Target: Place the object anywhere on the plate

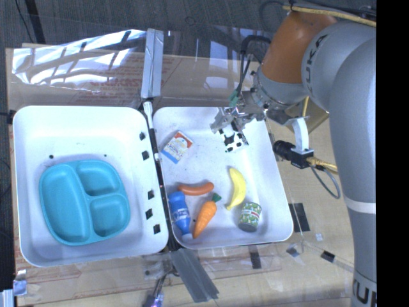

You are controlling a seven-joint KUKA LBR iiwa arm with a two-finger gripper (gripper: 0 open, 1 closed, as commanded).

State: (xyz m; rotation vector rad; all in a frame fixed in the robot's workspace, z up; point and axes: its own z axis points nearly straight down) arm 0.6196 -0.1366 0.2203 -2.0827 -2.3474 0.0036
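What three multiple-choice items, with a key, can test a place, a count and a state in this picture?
1. Where does the blue plate lie?
A. left bin
B. right bin
C. on the bench

2. How many compartments has the plate?
A. two
B. three
C. five

3. How does the tool stand?
A. resting on the plate
B. over the right bin's far part
C. pressed on the carrot

Key: 1 A, the plate lies in the left bin. 2 B, two ridges make three wells. 3 B, it hangs far from the carrot.

Plastic and sheen
Smooth white plastic bins (pixel 275 190); matt blue plastic plate (pixel 83 200); glossy banana (pixel 237 187); bare wood bench (pixel 319 235).
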